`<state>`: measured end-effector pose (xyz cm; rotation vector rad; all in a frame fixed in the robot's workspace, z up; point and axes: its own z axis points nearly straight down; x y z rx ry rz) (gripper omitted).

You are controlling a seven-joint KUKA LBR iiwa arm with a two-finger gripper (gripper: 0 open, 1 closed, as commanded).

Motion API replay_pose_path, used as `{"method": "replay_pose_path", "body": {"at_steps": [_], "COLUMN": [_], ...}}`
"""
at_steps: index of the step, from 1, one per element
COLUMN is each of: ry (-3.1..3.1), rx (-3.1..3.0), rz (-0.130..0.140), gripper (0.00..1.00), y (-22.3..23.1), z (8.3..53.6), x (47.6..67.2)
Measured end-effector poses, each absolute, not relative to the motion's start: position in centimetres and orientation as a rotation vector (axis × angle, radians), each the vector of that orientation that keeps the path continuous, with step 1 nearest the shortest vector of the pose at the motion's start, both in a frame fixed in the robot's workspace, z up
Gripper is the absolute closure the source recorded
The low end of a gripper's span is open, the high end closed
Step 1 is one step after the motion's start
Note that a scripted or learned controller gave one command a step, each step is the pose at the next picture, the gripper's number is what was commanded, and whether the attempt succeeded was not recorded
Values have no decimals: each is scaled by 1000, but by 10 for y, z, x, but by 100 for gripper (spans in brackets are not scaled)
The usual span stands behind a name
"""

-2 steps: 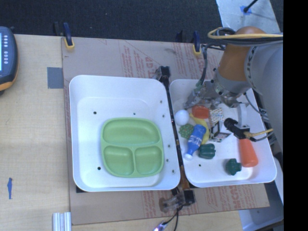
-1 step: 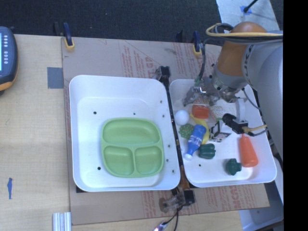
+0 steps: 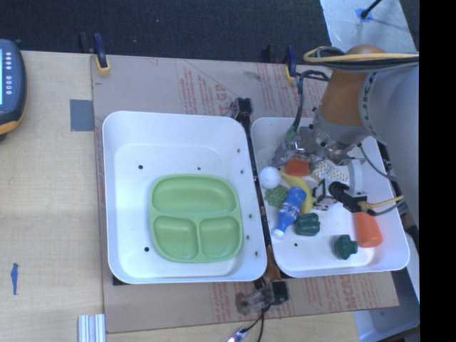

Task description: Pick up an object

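My gripper [image 3: 311,157] is lowered into the upper middle of the right bin [image 3: 385,258], over a crowded pile. Just below it lies a small red-orange piece [image 3: 296,167], and I cannot tell whether the two touch. A white ball [image 3: 269,177] rests at the bin's left wall. A blue bottle [image 3: 288,211] lies tilted beside a yellow piece [image 3: 306,199]. A dark green block [image 3: 308,224] and a second dark green piece [image 3: 345,246] lie nearer the front. At the right is an orange cylinder [image 3: 368,229]. The arm hides the bin's far right corner.
The left bin [image 3: 121,191] holds a light green divided plate [image 3: 196,218]. A black divider [image 3: 253,184] runs between the bins. Cables [image 3: 356,57] loop over the arm's wrist. A grey and yellow device [image 3: 10,84] sits at the bench's far left.
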<state>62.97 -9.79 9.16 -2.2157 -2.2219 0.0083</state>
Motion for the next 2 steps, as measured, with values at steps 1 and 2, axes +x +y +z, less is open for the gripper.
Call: {"method": "replay_pose_path", "body": {"at_steps": [1, 2], "ry": [-2224, -2234], "rx": [-2216, -2213], "rz": [8, -9], "gripper": [100, 100], "y": [-99, -40], "z": [103, 198], "x": [631, 621]}}
